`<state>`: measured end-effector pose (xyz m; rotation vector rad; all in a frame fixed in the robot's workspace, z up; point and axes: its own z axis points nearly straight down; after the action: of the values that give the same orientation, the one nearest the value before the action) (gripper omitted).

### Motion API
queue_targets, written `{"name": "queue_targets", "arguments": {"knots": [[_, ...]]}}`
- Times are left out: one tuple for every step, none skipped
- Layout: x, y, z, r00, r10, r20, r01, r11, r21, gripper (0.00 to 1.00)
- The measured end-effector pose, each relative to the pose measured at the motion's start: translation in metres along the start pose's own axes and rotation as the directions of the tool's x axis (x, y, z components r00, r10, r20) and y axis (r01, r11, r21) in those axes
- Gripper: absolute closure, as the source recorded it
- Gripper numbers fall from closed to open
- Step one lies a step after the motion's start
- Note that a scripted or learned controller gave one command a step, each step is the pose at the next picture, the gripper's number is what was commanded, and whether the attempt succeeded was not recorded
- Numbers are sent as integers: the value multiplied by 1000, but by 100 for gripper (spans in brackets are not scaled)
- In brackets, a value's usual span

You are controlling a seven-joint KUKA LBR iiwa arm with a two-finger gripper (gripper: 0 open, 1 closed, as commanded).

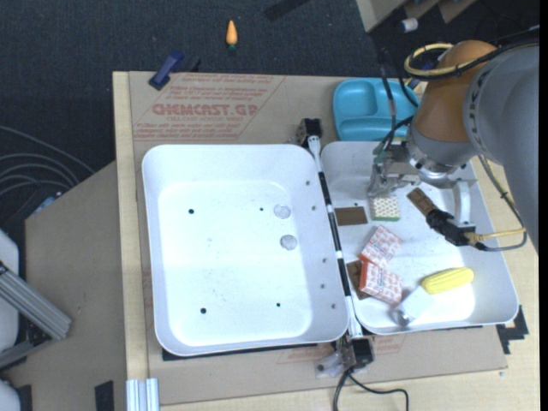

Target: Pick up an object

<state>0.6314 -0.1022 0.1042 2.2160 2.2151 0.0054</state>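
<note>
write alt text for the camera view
A grey robot arm reaches into the right white bin, its pincer at a small pale dotted block. Red-and-white packets, a brown square and a yellow corn-like piece lie nearby; the left bin holds two small discs.

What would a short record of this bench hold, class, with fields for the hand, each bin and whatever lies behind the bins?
hand: low over the right bin's far end, just above a pale dotted block
right bin: pale dotted block, brown square, red-and-white packets, yellow corn-like piece
left bin: two small pale discs
behind bins: blue tray
</note>
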Motion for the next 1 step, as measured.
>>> {"name": "queue_targets", "arguments": {"knots": [[0, 0, 0, 1000, 0, 0, 0, 1000, 1, 0]]}}
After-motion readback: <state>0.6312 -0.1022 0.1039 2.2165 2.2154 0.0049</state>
